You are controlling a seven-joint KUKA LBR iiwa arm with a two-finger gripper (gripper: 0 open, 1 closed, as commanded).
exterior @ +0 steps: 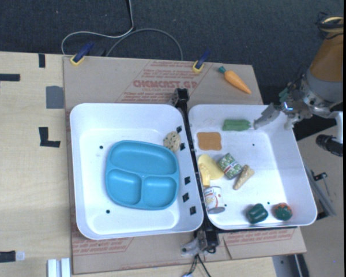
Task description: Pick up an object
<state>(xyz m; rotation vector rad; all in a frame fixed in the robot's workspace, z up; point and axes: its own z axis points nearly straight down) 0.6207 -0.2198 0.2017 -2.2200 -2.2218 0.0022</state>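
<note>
The gripper (269, 115) hung over the far right corner of the right bin (303, 172), just beside a green block (236, 124). If it was wide or narrow I cannot tell, and nothing was seen held in it. A brown square (209, 141) lay near the block. A blue tray (142, 174) sat in the left bin (83, 131)

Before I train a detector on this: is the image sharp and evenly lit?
Camera view: even, soft light, faint shadows; the blue three-compartment plastic tray is crisp; the small dark green toys lack detail; the metal two-finger gripper looks slightly smeared; white plastic bins near overexposed.
</note>
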